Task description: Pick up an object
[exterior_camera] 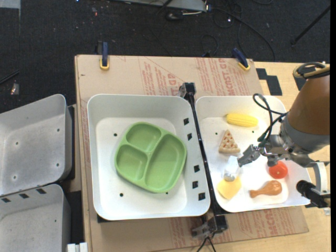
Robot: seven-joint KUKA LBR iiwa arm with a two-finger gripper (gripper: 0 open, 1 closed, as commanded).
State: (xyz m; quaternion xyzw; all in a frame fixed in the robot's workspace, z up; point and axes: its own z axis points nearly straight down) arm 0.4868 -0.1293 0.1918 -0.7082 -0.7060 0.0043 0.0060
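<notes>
Lowest in frame, toy drumstick (266, 189) lies loose in right bin (210, 106); gripper (249, 156) hovers above, grip state unclear.

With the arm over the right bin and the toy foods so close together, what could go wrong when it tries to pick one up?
1. The gripper hangs between the pizza slice and the small white bottle; coming down, it might strike either one and push it aside instead of gripping it.
2. The bottle lies against the yellow cheese wedge, so a grasp there may catch both, or slip off.
3. The red tomato is partly hidden under the arm, and being round it may roll if bumped.
</notes>
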